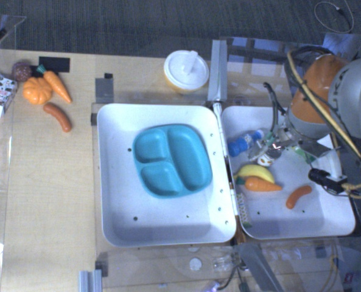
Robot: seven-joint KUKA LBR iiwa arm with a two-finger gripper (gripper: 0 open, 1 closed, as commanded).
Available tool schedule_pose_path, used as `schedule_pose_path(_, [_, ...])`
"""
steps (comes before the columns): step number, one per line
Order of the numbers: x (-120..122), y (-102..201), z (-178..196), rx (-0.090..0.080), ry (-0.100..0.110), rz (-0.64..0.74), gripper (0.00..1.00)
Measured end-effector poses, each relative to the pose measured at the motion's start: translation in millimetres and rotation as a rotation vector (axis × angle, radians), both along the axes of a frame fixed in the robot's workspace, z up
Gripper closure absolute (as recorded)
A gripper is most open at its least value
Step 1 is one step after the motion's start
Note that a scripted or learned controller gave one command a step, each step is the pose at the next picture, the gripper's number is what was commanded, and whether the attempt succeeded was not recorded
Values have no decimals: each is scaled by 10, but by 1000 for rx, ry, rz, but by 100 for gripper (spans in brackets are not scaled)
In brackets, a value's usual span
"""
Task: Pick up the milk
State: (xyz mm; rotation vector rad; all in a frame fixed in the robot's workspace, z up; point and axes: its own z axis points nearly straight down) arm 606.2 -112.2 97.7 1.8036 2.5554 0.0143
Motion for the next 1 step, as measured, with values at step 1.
schedule_pose_path(1, [643,354,858,-1,13,139,100])
